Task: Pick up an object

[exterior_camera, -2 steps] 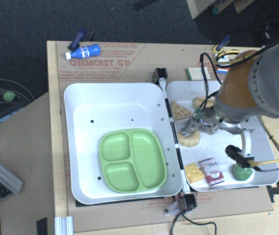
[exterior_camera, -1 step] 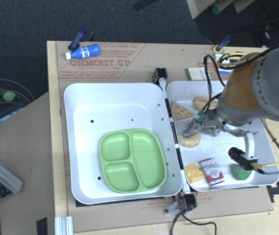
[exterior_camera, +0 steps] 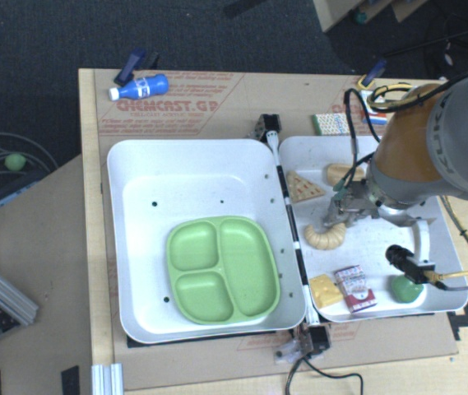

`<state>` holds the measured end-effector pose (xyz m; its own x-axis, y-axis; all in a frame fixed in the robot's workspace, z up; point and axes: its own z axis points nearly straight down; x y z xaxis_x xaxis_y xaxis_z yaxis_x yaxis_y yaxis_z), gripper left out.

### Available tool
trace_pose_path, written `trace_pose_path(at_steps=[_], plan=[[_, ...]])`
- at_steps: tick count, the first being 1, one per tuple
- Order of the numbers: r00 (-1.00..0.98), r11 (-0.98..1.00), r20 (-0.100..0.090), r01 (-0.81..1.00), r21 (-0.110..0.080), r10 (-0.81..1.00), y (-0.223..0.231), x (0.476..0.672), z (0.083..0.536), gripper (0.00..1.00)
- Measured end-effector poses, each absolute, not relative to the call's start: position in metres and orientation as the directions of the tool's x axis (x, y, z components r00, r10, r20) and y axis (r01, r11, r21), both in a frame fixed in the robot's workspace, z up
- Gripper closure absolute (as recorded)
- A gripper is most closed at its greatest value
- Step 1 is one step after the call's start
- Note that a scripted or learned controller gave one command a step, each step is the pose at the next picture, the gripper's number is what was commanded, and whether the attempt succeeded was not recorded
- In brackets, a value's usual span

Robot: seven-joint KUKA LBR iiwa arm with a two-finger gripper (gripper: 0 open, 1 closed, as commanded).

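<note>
My gripper point(exterior_camera: 336, 214) hangs low in the right bin point(exterior_camera: 443, 220), near its left-middle part. Just below it and close to its tip lies a tan croissant-shaped piece point(exterior_camera: 325, 237); whether they touch is unclear. A triangular cracker point(exterior_camera: 303, 188) lies up and to the left of the gripper, and a pale yellow lump point(exterior_camera: 339, 173) sits above it, partly behind the wrist. Along the bin's front are a yellow cheese wedge point(exterior_camera: 323, 290), a red and white packet point(exterior_camera: 354, 288) and a green ball-like thing point(exterior_camera: 406, 290).
The left bin point(exterior_camera: 135, 188) holds a green divided plate point(exterior_camera: 220, 268). A blue and white bottle point(exterior_camera: 139, 87) lies on the bench behind the bins at the left. A small checked box point(exterior_camera: 330, 123) sits behind the right bin. The arm covers that bin's right side.
</note>
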<state>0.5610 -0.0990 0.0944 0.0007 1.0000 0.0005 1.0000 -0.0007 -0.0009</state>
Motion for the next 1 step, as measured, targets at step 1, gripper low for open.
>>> trace_pose_path(at_steps=[1], plan=[[-0.001, 0.001, 0.0, 1.0, 0.002, 1.0, -0.0305, 0.5378, 0.3016, 1.0]])
